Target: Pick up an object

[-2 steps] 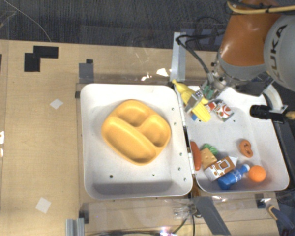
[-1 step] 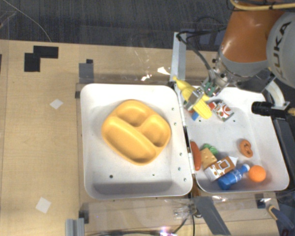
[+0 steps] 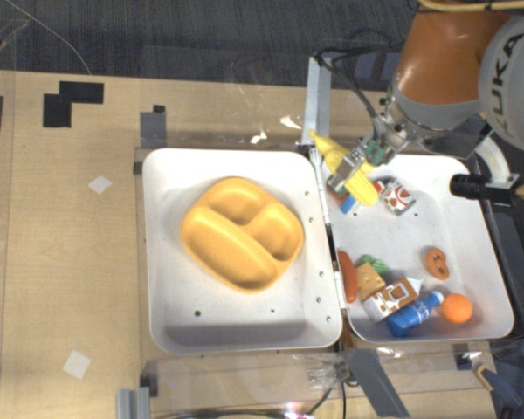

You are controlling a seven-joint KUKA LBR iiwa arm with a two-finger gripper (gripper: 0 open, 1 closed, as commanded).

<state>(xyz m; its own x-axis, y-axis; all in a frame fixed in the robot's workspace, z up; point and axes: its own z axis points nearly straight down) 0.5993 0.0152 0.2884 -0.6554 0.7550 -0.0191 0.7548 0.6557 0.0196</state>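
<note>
Over the right bin, the arm slants down-left, jaws grasping a banana.

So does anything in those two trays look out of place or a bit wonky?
Mostly the yellow divided dish: it lies tilted in the left bin, not square to its walls. In the right bin, small toys are jumbled in the near corner, and a yellow banana-like toy sits by the claw against the far-left wall.
</note>
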